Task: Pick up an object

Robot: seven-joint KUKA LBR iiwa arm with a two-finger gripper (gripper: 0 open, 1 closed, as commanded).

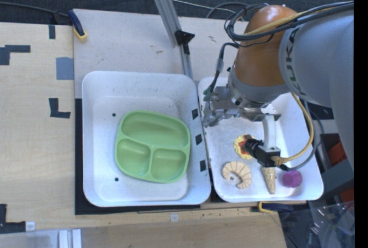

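Green tray (153, 146), purple ball (291, 178), white bins (92, 126).

A croissant (237, 174), cone (269, 178) and purple ball (291, 178) lie in the right bin (310, 186).

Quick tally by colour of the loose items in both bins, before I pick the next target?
Green: 1, divided plate
Tan: 2, croissant and cone
Purple: 1, small ball
Yellow-red: 1, toy partly behind the gripper
Total: 5

Matt green plastic divided plate (153, 146) in the smooth white plastic left bin (98, 126); glossy orange wrist band (261, 57); pale wood-grain bench top (29, 143).
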